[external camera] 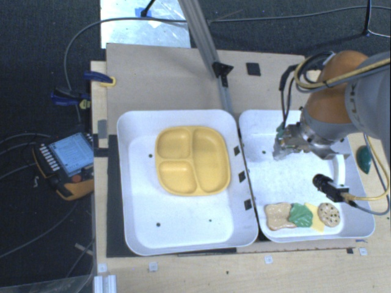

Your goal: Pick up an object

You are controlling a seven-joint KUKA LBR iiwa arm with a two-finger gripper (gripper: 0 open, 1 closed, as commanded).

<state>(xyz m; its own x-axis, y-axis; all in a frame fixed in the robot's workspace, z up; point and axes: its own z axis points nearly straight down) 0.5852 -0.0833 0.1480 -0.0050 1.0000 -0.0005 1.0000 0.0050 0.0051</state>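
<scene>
Two white bins sit on the bench; my jaws hover over the right one, their state I cannot tell, toys near.

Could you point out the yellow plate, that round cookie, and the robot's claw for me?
Yellow divided plate [193,161]: camera view, on the ridge between its compartments.
Cookie [328,214]: camera view, its speckled middle.
Gripper [285,149]: camera view, at its lower tip.

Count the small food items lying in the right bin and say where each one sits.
4, in a row along the near edge: toast slice, green piece, yellow piece, cookie. The arm may hide others.
</scene>
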